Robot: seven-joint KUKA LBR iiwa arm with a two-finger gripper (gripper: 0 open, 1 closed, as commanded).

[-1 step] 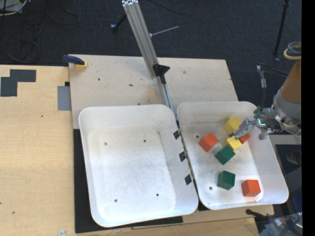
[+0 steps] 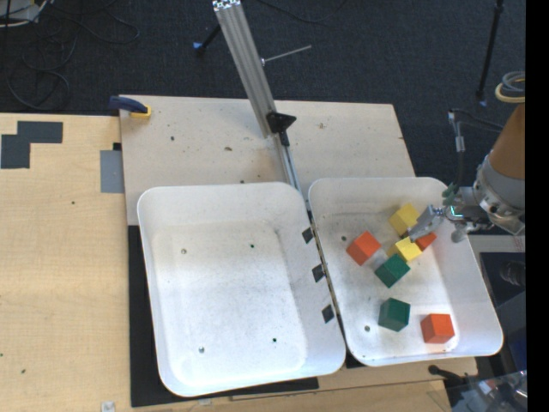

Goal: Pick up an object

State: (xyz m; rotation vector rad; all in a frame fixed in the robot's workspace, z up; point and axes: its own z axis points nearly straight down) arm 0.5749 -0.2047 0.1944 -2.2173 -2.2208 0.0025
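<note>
On my feed both bins are white, the left bin (image 2: 225, 290) speckled with small dark marks and the right bin (image 2: 463, 333) carrying two yellow blocks (image 2: 404, 218) (image 2: 409, 249), two green blocks (image 2: 392, 270) (image 2: 395, 313), and two orange-red blocks (image 2: 363, 247) (image 2: 438, 327). I see the arm (image 2: 508, 166) as grey with an orange band, the bench (image 2: 60, 256) as pale wood with grey patches, and the floor (image 2: 360, 41) as dark blue-grey.
</note>
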